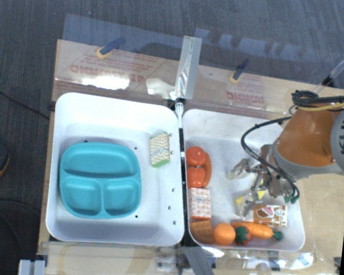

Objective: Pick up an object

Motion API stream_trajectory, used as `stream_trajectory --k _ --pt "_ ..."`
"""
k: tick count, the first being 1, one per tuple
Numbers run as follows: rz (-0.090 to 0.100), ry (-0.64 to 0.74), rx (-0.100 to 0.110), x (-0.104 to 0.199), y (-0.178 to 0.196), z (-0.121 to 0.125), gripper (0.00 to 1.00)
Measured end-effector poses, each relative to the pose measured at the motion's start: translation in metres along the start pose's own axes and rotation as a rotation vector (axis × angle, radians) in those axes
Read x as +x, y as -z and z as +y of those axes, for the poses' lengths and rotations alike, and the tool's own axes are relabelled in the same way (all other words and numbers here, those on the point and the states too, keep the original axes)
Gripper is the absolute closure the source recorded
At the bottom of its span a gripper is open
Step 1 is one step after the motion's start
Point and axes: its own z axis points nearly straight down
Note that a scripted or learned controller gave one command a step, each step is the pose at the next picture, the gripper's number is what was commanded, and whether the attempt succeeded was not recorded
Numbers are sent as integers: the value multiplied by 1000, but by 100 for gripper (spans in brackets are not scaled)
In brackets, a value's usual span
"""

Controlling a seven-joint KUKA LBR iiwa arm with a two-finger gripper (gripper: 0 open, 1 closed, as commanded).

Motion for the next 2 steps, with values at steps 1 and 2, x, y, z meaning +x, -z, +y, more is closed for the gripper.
stream_trajectory --k 1,2 --pt "-4 -22 1 38 1 -51 0" --pt "-6 108 -1 27 1 27 0"
